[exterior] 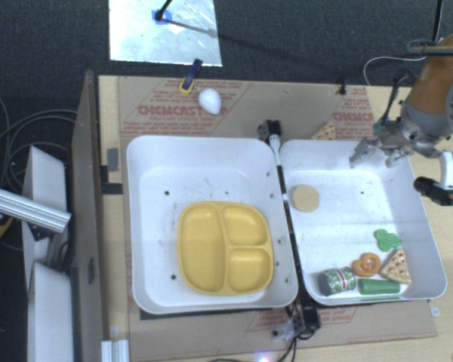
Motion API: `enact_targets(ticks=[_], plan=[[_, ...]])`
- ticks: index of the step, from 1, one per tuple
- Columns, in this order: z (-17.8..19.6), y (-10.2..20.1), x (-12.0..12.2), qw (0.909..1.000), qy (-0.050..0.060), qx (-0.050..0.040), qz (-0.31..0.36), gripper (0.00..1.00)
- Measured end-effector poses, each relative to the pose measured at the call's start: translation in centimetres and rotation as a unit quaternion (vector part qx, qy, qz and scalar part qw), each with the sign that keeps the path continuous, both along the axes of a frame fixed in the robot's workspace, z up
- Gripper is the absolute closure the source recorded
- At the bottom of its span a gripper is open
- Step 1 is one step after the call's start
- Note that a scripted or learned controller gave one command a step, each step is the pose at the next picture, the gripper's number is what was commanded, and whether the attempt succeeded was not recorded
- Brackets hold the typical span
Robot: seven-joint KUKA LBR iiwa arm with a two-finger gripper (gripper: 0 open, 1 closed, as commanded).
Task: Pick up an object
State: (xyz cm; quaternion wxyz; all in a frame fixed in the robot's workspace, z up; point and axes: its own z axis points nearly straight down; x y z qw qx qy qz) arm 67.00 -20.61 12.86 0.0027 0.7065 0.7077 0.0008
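Because the arm (438,81) comes in from the right, most of it is cut off at the edge, and you can see just the orange band and the grey wrist. The gripper (381,151) hangs over the top right corner of the right bin (347,225). Its two grey fingers (360,155) look spread apart with nothing between them, but they are small and a bit blurry.

All the toys sit low in the right bin, well apart from the gripper. A flat tan cookie (306,198) lies alone near the left wall. In the bottom right corner, a little can (337,280) with a green and red label lies on its side. Just beside it are a brown pretzel (368,264), a pizza slice (396,267), a long green piece (379,286) and a bumpy green toy (387,240). I cannot tell what the two green ones are.

Over in the left bin (155,225) rests a yellow tray (225,246) with three parts. Behind the bins, a white egg-like ball (209,100) sits on the cardboard (234,104).
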Motion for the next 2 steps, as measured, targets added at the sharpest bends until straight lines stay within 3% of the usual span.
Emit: enact_targets(ticks=[1, 2], plan=[[-4.5, 0.1, -0.1, 1.0, 0.004, 0.0025, 0.001, 0.0], [1.7, -0.1, -5.5, 1.0, 0.002, 0.0008, -0.001, 0.0]])
